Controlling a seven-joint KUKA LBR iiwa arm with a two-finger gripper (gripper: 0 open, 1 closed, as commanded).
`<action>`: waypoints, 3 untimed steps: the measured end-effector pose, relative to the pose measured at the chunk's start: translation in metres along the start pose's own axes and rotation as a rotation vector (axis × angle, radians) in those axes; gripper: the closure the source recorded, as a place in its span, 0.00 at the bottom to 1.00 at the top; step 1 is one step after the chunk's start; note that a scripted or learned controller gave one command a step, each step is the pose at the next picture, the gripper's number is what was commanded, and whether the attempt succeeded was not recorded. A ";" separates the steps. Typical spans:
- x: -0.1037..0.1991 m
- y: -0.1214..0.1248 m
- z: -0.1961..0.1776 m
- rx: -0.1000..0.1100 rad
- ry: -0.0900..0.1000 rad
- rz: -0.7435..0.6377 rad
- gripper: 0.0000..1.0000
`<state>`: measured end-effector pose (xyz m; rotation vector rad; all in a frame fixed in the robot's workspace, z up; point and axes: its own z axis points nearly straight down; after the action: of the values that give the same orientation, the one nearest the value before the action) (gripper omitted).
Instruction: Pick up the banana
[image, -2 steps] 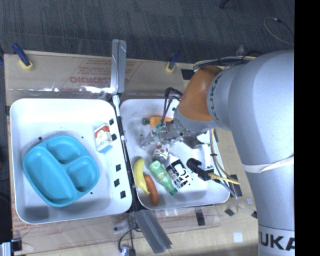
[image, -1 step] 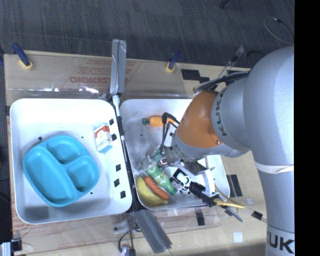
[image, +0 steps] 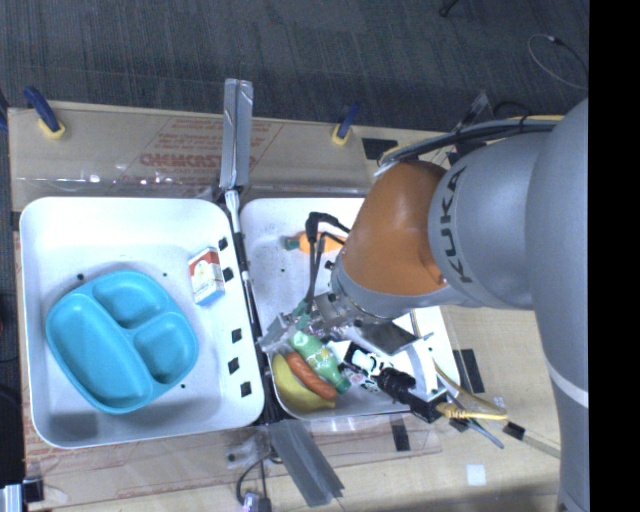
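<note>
The yellow banana (image: 289, 384) lies in the front left corner of the right bin (image: 262, 262). A green item (image: 318, 352) and a red-orange carrot-like piece (image: 316, 379) rest partly on top of it. My gripper (image: 303, 326) hangs low over that pile, just above and behind the banana, under the orange wrist band (image: 395, 240). The wrist and arm hide much of the right bin.
The left bin (image: 60, 225) holds a blue divided plate (image: 120, 338) and a small red-and-white box (image: 206, 274) near its right wall. A small orange object (image: 294, 241) sits at the back of the right bin. A metal divider (image: 236, 140) runs between the bins.
</note>
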<state>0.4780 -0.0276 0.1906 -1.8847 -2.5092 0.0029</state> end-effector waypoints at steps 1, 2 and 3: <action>-0.032 -0.011 0.000 -0.001 -0.001 0.036 0.00; 0.017 0.004 0.000 0.001 0.000 -0.015 0.00; -0.026 -0.009 -0.008 -0.001 -0.001 -0.020 0.00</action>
<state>0.4765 -0.0547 0.1982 -1.8606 -2.5289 0.0029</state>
